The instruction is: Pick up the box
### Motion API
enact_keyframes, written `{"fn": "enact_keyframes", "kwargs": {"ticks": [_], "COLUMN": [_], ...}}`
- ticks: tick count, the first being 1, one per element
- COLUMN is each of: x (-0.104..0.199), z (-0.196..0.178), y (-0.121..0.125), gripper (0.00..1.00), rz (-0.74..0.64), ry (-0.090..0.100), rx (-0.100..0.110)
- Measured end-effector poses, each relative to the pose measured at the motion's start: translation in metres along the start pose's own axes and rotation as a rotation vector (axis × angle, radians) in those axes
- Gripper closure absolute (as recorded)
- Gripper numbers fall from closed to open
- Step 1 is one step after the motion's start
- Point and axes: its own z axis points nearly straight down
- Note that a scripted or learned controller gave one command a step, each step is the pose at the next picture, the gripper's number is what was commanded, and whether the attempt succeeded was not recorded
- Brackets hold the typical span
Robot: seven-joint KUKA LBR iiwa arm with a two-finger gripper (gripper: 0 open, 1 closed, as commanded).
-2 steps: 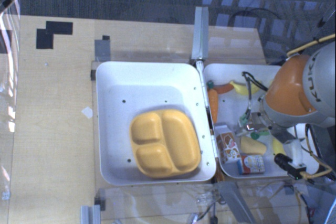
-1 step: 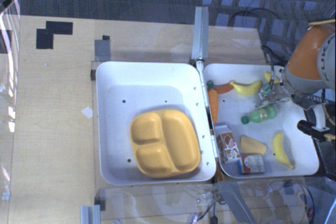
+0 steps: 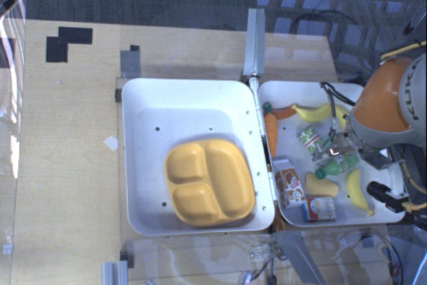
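A brown box with a printed picture lies in the right bin, against its left wall near the front. Just right of it, at the bin's front edge, lies a smaller red and blue carton. My gripper hangs low over the middle of the right bin, above a green bottle and beside a green and white packet. It is to the right of the brown box and farther back, apart from it. The grey arm with its orange band reaches in from the right.
The right bin also holds a carrot along the left wall, a banana at the back, a second banana at the front right and a tan lump. A yellow divided tray lies in the left bin.
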Motion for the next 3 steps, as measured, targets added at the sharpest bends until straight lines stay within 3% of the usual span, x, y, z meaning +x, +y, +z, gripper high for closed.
{"fn": "enact_keyframes", "kwargs": {"ticks": [1, 2, 3], "x": [0.044, 0.015, 0.016], "z": [0.0, 0.003, 0.001], "y": [0.017, 0.083, 0.018], "gripper": [0.0, 0.0, 0.0], "rz": [0.003, 0.26, 0.389], "ry": [-0.002, 0.006, 0.0], "rx": [-0.005, 0.018, 0.001]}}
